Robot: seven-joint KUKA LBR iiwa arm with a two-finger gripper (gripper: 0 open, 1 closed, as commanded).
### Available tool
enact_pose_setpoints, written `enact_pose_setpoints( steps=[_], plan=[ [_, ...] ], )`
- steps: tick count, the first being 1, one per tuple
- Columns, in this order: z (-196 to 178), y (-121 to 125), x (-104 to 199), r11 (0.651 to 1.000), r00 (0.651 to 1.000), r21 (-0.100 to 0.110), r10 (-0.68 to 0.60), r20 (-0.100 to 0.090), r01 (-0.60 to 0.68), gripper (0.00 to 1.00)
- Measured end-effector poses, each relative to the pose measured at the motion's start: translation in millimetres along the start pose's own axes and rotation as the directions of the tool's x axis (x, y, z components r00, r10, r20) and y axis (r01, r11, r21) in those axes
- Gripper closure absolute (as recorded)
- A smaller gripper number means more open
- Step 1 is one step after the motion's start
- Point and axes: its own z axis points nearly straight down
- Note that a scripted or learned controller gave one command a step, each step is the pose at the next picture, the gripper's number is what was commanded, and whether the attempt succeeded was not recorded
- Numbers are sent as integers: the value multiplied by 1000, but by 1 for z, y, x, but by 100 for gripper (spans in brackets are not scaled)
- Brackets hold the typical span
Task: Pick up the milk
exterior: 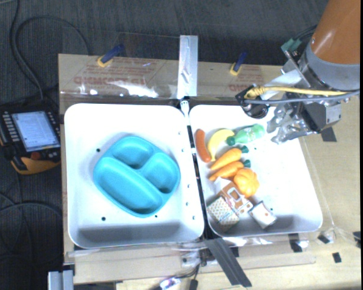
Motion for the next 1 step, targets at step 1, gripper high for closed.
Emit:
enact_pose_setpoints(
  steps=[1],
  plan=[
    [18, -127, 48, 996, 996, -1, 84, -1, -84, 100]
  ],
)
